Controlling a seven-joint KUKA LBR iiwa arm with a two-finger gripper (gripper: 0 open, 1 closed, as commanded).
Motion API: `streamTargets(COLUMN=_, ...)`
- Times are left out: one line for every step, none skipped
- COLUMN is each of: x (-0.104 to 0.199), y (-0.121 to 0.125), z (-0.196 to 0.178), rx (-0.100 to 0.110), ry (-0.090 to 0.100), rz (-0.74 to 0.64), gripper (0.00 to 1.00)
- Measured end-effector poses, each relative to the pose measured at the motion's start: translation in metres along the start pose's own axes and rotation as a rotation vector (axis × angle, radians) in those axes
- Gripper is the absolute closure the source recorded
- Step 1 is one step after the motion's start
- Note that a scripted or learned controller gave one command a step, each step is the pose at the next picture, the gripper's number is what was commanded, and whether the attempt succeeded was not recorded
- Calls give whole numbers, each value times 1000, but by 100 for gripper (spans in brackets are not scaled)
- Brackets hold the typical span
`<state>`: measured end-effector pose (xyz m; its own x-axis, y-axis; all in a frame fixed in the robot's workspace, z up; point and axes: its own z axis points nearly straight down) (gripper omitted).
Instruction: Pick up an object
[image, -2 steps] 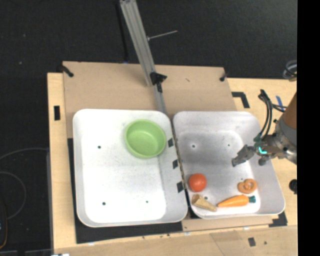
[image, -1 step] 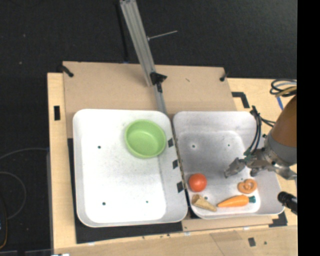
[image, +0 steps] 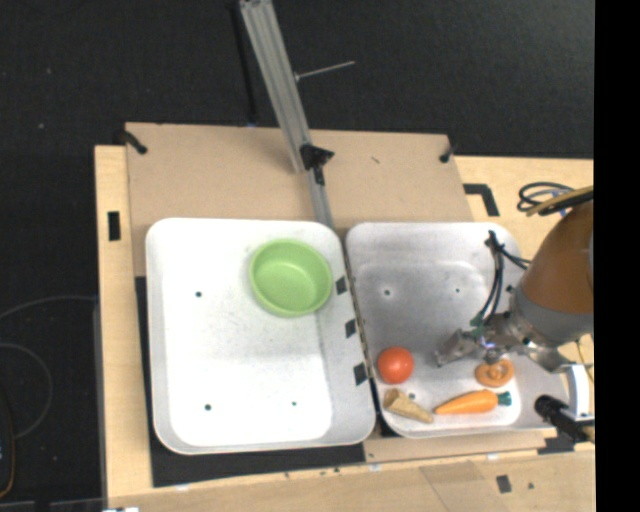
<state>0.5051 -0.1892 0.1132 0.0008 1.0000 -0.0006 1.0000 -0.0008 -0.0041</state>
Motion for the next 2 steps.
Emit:
streamTargets(x=-1, y=0, z=13, rx=-4, ry=-1, rz=2, gripper=0)
streamTargets(x=-2, y=1, z=1, rx=-9, ry=-2, rz=7, gripper=100)
